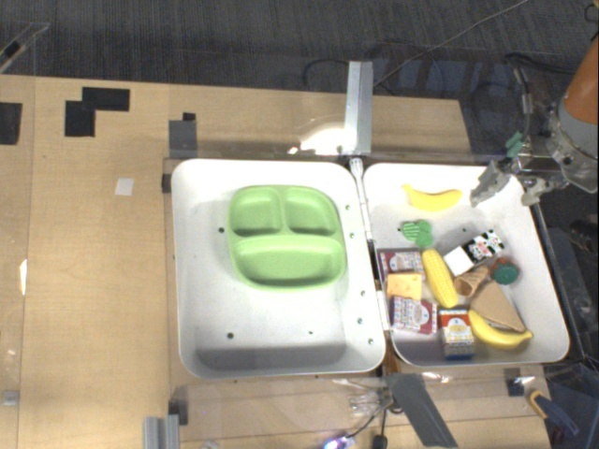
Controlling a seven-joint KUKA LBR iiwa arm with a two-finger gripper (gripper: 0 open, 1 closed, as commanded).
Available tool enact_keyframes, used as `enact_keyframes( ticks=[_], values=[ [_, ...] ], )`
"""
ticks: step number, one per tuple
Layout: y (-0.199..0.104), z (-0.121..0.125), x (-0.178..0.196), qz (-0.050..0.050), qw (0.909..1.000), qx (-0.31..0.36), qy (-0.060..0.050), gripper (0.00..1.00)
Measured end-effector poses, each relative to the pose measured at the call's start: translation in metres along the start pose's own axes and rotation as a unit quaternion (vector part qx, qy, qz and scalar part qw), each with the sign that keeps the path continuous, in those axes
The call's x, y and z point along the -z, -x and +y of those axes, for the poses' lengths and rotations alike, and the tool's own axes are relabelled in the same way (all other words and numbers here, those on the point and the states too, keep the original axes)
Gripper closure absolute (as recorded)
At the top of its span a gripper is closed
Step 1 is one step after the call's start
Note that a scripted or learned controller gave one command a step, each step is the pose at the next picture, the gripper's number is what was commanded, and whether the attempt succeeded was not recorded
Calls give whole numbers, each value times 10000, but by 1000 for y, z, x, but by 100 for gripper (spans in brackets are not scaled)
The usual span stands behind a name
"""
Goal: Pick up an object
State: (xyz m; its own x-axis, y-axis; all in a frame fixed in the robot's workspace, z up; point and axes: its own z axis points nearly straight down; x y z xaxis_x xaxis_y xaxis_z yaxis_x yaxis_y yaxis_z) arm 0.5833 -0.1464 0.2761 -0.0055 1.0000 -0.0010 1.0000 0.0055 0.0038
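In the right bin (547, 279), a yellow banana (432, 195) lies just left of the empty, spread end effector (505, 183).

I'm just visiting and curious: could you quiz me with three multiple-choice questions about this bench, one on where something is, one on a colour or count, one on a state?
1. Where is the green divided tray?
A. left bin
B. right bin
C. bare bench

2. How many banana-shaped yellow things are in the right bin?
A. none
B. two
C. five

3. Where is the gripper?
A. over the green tray
B. at the right bin's far right corner
C. outside both bins, left

Answers: 1 A, it lies in the left bin. 2 B, one far, one near. 3 B, it hangs there.
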Motion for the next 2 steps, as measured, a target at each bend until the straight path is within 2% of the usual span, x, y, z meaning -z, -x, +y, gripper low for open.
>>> enact_keyframes(
  ticks=[1,2],
  values=[
    [-16,2,-135,4,9971,-760,-12,0],
    [-3,-8,-97,1,9847,-1743,0,0]
  ],
)
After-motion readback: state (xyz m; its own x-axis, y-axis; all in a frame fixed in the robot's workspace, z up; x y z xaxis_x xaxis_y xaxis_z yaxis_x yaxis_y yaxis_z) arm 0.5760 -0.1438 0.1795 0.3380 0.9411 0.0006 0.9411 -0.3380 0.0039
